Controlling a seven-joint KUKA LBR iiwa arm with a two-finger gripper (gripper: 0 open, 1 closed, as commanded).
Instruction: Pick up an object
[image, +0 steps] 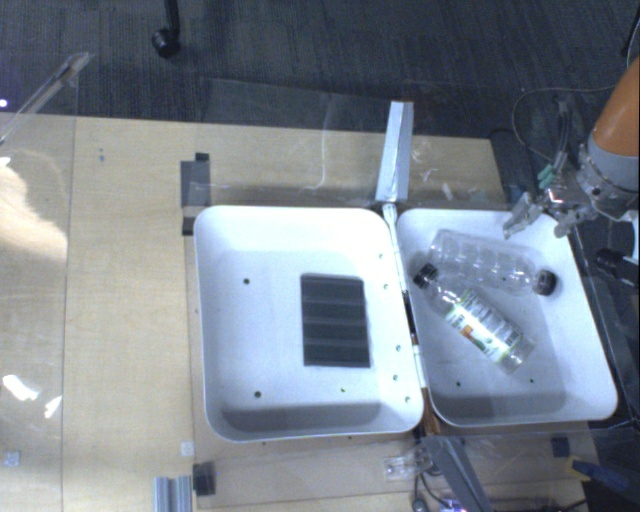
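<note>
Bottles (487, 326) lie crossed in right bin (590, 385); claw (541, 214) spread open, holding nothing.

Even overhead light, glare patch at left on bench (30, 200), slightly soft focus

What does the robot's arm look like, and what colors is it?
The arm comes in at the top right. It has a bright orange band with a grey metal wrist part below it. At its tip sits the gripper, made of thin silvery-grey metal pieces. Dark, thin cables loop in the air next to it.
</note>
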